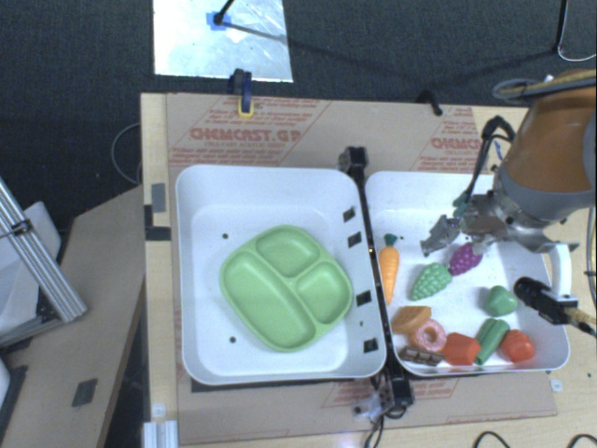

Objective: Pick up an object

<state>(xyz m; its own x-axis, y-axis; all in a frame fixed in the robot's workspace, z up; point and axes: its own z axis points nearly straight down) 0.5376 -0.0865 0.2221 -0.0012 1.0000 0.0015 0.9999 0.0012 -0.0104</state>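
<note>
Look to the right bin (410, 194), where you find the gripper (448, 234) low over the upper middle of the floor, its grey fingers pointing left. You cannot tell from this view whether the claw is apart or together. Nothing is visibly clamped between it. The purple grapes (465, 259) lie just beside the gripper, at its lower right, and you cannot tell whether they touch. The green grapes (430, 280) lie just below and left of the purple ones. The carrot (388, 267) lies upright along the bin's left wall. Along the near edge you see a croissant (409, 318), a pink doughnut (430, 335), a red piece (460, 348), a green pepper (500, 300), a cucumber (490, 340) and a tomato (518, 345). The left bin (215, 203) holds a green divided plate (285, 287), lying flat near its centre
</note>
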